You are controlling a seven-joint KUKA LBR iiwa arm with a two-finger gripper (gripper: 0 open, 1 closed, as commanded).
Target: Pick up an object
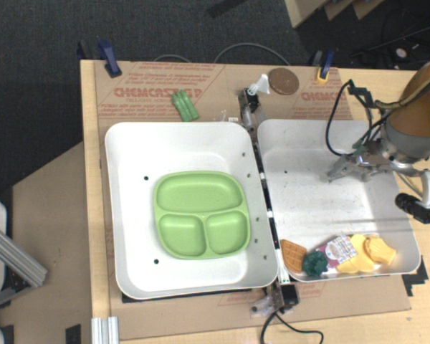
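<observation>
the toys [347, 255] lie along the near rim of the right bin [301, 192]; the gripper [351, 169], slightly spread, holding nothing, hangs above its bare middle.

Glossy white plastic bins [129, 149] – a matt green plastic tray [201, 213] – on a printed cardboard sheet [158, 84].

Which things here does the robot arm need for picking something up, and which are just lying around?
For the job:
- two-finger gripper over the right white bin
- small toys heaped in that bin's near corner: brown waffle piece, dark green tuft, yellow toys

Just lying about:
- green divided plastic tray in the left white bin
- green clamp
- brown disc
</observation>
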